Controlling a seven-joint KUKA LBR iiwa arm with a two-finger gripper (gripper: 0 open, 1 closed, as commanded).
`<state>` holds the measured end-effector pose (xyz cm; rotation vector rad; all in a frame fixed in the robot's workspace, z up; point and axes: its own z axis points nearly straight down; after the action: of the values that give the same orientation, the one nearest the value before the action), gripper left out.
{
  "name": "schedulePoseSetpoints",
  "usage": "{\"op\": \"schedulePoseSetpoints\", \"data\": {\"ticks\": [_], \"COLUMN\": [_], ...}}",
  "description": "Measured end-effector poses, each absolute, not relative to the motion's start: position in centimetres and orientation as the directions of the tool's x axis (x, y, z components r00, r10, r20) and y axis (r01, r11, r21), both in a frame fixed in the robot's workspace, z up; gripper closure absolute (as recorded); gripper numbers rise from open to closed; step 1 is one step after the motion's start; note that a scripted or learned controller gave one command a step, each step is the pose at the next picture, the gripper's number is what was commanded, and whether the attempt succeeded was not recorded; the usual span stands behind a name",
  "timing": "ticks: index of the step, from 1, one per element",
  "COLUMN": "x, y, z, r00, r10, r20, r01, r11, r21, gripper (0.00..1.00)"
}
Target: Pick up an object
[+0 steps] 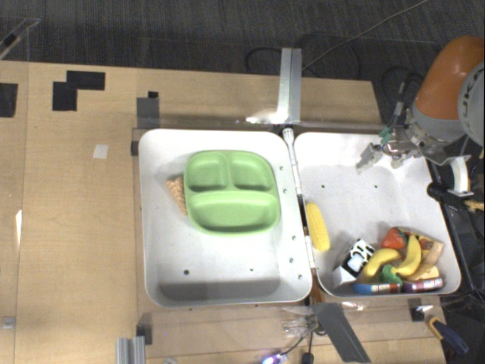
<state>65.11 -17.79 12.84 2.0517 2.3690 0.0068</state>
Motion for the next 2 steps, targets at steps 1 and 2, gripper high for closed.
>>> {"op": "schedulePoseSetpoints", "data": {"ticks": [1, 2], "x": [61.1, 66.0], "y": [-20.6, -20.5], "z": [13.7, 18.5], "r00": [-0.097, -0.159], "r10": [0.995, 0.987], "r20": [-0.002, -0.003], "r01": [0.995, 0.987], "r11": [0.097, 0.159], "r21": [0.007, 0.008], "gripper": [0.0, 0.0]}}
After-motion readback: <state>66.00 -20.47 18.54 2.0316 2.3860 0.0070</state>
